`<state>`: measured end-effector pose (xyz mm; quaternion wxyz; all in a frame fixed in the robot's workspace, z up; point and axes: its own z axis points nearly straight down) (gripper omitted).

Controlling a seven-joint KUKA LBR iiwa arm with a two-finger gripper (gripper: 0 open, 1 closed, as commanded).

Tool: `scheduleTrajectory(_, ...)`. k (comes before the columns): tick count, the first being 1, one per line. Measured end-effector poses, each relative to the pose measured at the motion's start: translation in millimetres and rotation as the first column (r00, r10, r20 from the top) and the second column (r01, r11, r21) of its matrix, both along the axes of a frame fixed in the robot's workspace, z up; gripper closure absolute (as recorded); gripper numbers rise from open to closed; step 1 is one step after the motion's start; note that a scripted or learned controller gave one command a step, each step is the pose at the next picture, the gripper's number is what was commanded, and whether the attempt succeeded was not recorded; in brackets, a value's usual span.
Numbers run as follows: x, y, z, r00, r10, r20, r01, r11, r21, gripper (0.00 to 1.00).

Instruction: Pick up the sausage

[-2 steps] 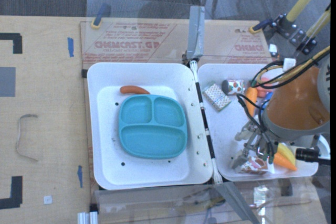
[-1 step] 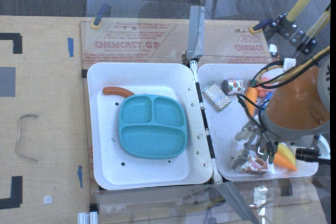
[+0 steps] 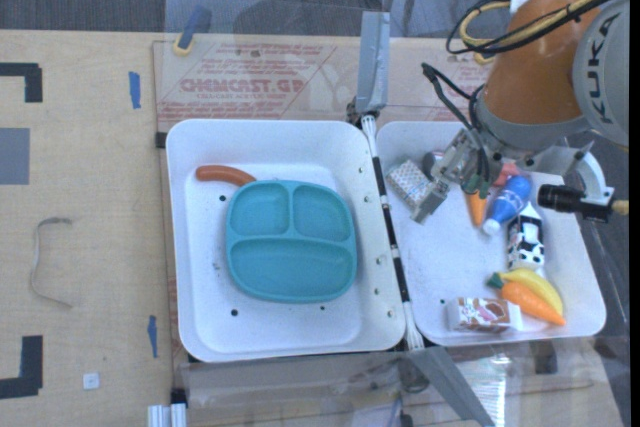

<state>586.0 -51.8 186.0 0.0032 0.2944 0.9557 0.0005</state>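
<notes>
— Looking for the sausage point(image 3: 225, 175): we see it untouched, upper left in the left bin point(image 3: 185, 245), beside the teal plate point(image 3: 291, 241).
— Our tool point(image 3: 440, 190) hangs over the right bin point(image 3: 440, 265), fingers apart, empty. Everything's left.

My arm point(image 3: 560, 65) cut off by right edge. My wrist hides top of orange carrot point(image 3: 477, 206) and blue bottle point(image 3: 508, 200). My end effector point(image 3: 436, 198) fingers' spacing unreadable. Packet point(image 3: 484, 314) label too small to read.

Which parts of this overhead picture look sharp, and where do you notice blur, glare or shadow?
Camera view: lighting is even; the sausage and teal plate look fairly sharp; the gripper is slightly blurred; clear plastic behind the bins shows faint glare; soft shadows sit under the left bin.
</notes>
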Motion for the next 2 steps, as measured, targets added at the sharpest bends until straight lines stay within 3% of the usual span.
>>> scheduleTrajectory(1, -83.4, -50.9, -61.4, 0.933, 0.361, -0.004, -0.361, 0.933, 0.000, 0.00)
scheduleTrajectory(2, -72.9, -48.2, -96.2, 0.897, 0.441, -0.001, -0.441, 0.897, -0.002, 0.00)
